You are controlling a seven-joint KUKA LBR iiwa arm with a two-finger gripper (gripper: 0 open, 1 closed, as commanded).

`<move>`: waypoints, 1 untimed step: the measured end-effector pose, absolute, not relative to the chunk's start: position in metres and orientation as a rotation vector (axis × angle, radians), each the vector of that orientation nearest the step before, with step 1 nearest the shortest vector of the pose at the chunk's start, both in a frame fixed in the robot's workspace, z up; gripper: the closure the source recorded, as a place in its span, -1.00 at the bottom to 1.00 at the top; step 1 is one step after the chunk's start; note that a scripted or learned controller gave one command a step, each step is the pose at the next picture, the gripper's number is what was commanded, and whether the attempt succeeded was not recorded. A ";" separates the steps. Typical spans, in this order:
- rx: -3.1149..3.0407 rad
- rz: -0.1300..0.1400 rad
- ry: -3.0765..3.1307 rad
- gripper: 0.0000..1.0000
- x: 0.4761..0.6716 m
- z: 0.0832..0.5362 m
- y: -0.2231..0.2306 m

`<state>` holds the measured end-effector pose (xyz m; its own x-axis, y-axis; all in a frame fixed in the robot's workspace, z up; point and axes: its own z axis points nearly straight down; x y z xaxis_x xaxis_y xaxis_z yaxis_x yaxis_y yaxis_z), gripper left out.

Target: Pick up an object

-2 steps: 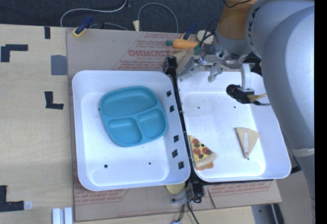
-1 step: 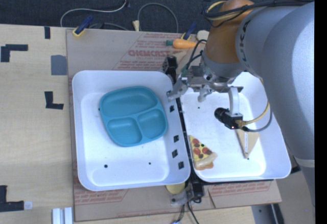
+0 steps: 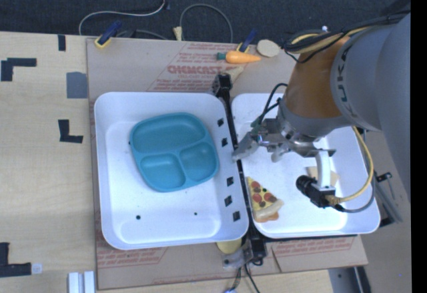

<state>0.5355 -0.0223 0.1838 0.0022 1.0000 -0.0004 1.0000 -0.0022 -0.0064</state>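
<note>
The pizza slice [image 3: 262, 199] lies flat in the right bin [image 3: 353, 221], near its front-left corner, just beside the wall it shares with the left bin. It looks like a light, stiff toy, thin and low, so I judge it best nipped across its narrow width, or at the thicker crust end. The arm [image 3: 320, 91] bends down over the right bin's left half; the pincer [image 3: 267, 141] hangs behind the slice, apart from it, and I cannot tell how wide it stands.
</note>
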 end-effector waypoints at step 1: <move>-2.228 -0.007 -2.227 -1.00 0.592 0.255 -0.061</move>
<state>0.5920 -0.0606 0.2549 0.0005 1.0000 -0.0034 1.0000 -0.0005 0.0093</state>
